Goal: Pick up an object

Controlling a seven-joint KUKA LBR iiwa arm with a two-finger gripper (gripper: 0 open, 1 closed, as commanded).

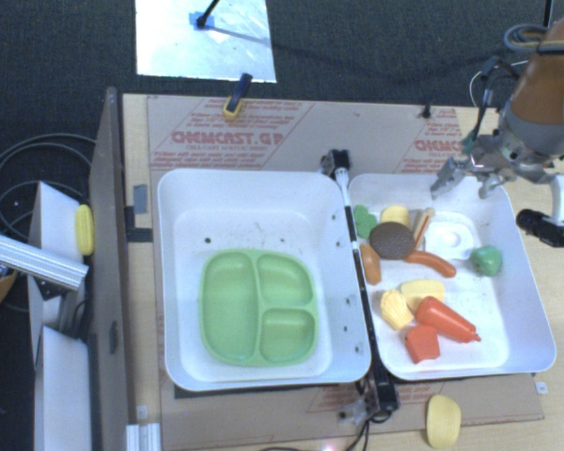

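Camera view: near the front edge of the bench, outside the bins, a yellow toy piece (443, 419) is seen lying on the cardboard. In the right bin (531, 341), play food is gathered in a loose pile: an orange carrot (446, 318) and a red-orange chunk (423, 344) nearest, then a yellow corn piece (396, 308), a sausage (430, 265), a brown round patty (392, 241), a white egg-like piece (453, 241) and a green item (487, 260) towards the right wall. In the left bin (183, 205), a green divided tray (259, 306) is set.

The task is judged to be at its start: nothing has been lifted, and every piece is seen resting in the bin. Selection, descent and grasp are all left to be done.

At the far right, the gripper (468, 178) is held over the far rim of the right bin, its two fingers spread apart and nothing between them; no object is touched.
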